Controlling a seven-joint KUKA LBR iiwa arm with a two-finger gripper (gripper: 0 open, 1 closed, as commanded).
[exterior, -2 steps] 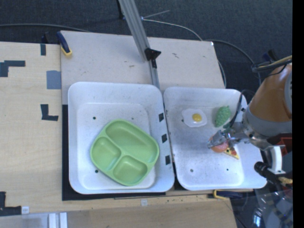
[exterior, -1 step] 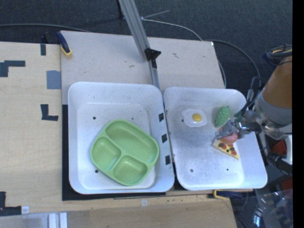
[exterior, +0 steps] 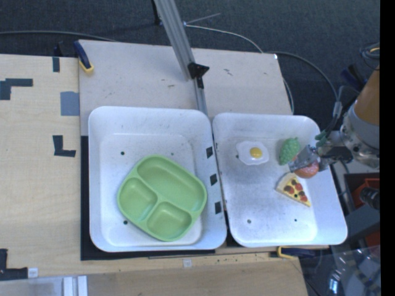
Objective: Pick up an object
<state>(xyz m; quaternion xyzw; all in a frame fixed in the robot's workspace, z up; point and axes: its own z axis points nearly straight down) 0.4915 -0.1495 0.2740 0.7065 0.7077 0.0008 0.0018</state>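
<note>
Red round toy (exterior: 309,169) in right bin (exterior: 271,227), near its right wall, gripper (exterior: 307,157) right over it, touching or nearly; finger state can't tell. Pizza slice (exterior: 293,190) just below, green broccoli-like piece (exterior: 288,150) and fried egg (exterior: 253,153) left. Left bin (exterior: 105,128) holds green divided plate (exterior: 162,197).
</note>
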